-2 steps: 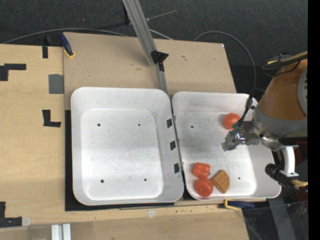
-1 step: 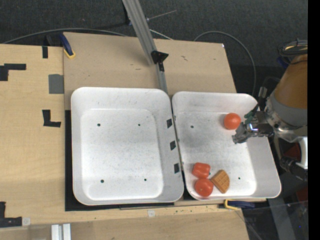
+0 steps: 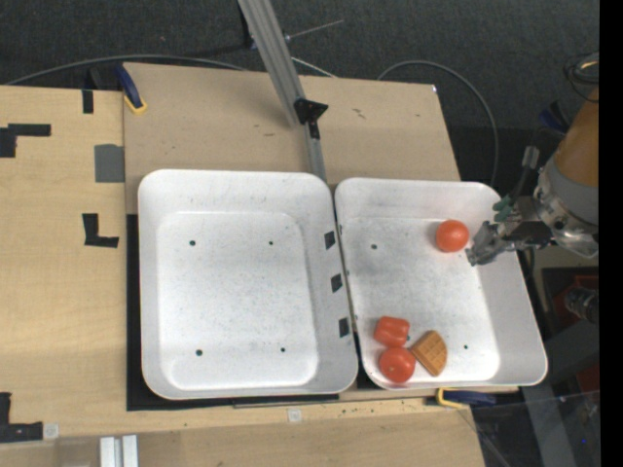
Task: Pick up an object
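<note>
A small round orange-red ball [image 3: 451, 235] lies in the upper right part of the right-hand shallow white bin [image 3: 389, 207], resting on the bin's speckled floor. Just to its right, close beside it but not gripping it, sits the dark two-finger tool [image 3: 484, 248] of the grey robot arm [image 3: 574, 178], which reaches in over the bin's right wall; whether the tool is apart or together cannot be told from this angle, and nothing is seen between its tips. Near the front edge of the same bin, well apart from the ball, three more things cluster together: a red pepper-shaped piece [image 3: 391, 331], a round red tomato-like piece [image 3: 396, 364] just below it, and a tan, wedge-shaped biscuit-like piece [image 3: 430, 352] just beside them on the right. The left-hand shallow white bin [image 3: 234, 188] touches the right one along their shared middle edge. Both bins rest on a light wooden bench [image 3: 234, 115], and a slanted grey metal rail [image 3: 277, 52] runs from the top of the view down to the gap between the bins.
</note>
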Robot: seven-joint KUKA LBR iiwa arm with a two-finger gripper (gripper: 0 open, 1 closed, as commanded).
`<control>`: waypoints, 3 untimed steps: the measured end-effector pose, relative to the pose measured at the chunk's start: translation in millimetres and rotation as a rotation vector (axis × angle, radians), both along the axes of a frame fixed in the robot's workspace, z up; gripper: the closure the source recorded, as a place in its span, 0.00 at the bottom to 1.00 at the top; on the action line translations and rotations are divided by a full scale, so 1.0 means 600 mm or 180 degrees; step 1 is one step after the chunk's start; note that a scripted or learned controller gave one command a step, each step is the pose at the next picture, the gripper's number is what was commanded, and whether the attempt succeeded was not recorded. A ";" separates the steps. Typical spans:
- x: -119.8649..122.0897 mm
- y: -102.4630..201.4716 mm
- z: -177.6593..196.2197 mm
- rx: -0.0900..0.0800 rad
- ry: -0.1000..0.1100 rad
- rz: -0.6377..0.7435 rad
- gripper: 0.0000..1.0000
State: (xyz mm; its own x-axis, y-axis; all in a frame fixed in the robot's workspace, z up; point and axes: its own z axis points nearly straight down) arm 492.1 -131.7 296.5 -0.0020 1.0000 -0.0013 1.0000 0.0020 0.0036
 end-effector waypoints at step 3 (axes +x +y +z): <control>0.032 0.259 -0.097 0.0008 0.0023 0.0016 1.00</control>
